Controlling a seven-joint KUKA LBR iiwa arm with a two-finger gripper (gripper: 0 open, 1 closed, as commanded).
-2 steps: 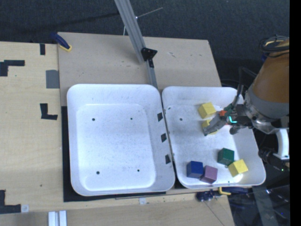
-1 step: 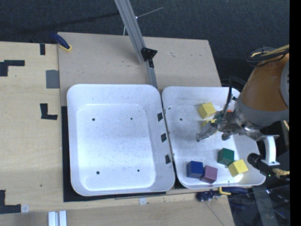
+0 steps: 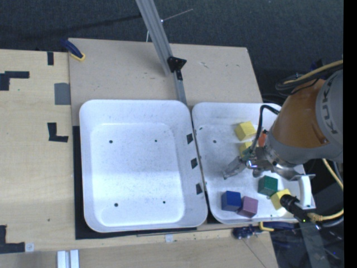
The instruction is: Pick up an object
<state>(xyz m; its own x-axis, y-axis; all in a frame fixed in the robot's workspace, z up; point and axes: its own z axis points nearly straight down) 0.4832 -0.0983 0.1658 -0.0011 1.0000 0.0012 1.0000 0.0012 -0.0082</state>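
- The counter (image 3: 139, 71) is a pale wooden board with dark floor beyond its far edge and to its right; black tape marks and a grey patch sit on its left part.
- A grey metal pole (image 3: 156, 27) slants in from the far side and ends at a black clamp (image 3: 176, 64) just beyond the bins.
- A small blue and yellow clip (image 3: 73, 49) lies near the far left corner of the board.
- Two shallow white bins stand side by side: the left bin (image 3: 139, 161) with only dark specks on its floor, and the right bin (image 3: 215, 121) holding the blocks.
- In the right bin, a yellow block (image 3: 244, 130) lies toward the far side, with a second yellowish piece (image 3: 245, 148) just nearer, partly hidden by the arm.
- A green block (image 3: 269, 184) lies under the wrist; a blue block (image 3: 231, 200) and a purple block (image 3: 249, 205) touch each other at the near edge, and another yellow block (image 3: 279, 197) lies just right of them.
- The tool (image 3: 237, 169) hangs low over the middle of the right bin, its thin grey fingers pointing left; I cannot tell whether they are spread or closed, and no block shows between them.
- The arm (image 3: 301, 121) reaches in from the right, its orange band above the wrist, bent down over the bin's right half.
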